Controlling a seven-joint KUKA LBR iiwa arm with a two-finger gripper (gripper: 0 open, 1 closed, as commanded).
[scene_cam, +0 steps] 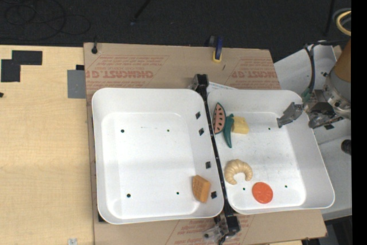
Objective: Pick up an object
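The right bin [312, 149] holds several toy foods. A watermelon slice [218, 117] leans on its left wall, with a green piece [229, 130] and a yellow block [241, 125] beside it. Lower down lie a tan croissant [238, 170] and an orange-red disc [262, 193]. An orange-tan wedge [200, 187] sits in the near right corner of the left bin [114, 123]. My gripper [303, 116] hovers over the right bin's far right edge, open, with nothing between its fingers. It is well to the right of all the objects.
A black divider [209, 140] with clips runs between the two bins. Both bins rest on a cardboard sheet [149, 69] on the wooden bench. A blue clamp [217, 50] stands at the cardboard's far edge. Cables trail on the dark floor behind.
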